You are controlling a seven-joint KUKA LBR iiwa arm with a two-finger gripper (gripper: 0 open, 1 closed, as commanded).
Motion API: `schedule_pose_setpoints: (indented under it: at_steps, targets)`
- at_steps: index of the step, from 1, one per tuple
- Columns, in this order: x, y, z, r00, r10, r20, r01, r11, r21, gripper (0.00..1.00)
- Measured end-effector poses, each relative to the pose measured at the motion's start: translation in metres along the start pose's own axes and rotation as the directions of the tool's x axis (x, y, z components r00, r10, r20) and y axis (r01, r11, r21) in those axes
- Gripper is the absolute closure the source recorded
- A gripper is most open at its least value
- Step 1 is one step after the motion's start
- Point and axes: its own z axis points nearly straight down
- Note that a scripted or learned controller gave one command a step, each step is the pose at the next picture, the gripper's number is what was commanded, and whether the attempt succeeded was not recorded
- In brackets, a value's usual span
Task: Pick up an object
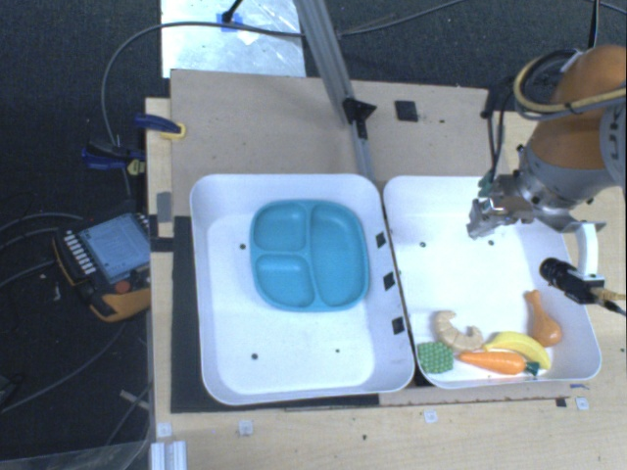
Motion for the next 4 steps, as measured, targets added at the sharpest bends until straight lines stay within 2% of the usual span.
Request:
schedule_pose_setpoints:
  at_steps: [1, 3, 4]
  targets:
    - [0.000, 0.001, -0.037, 1.000, 0.000, 0.000, 0.000, 1.000, 0.001, 1.00]
    - [0.109, 0.036, -0.013, 1.000, -0.003, -0.001, 0.003, 1.000, 0.003, 1.00]
    - [0.166, 0.054, -0.022, 1.000, -0.004, -0.003, 0.004, 1.000, 0.001, 1.00]
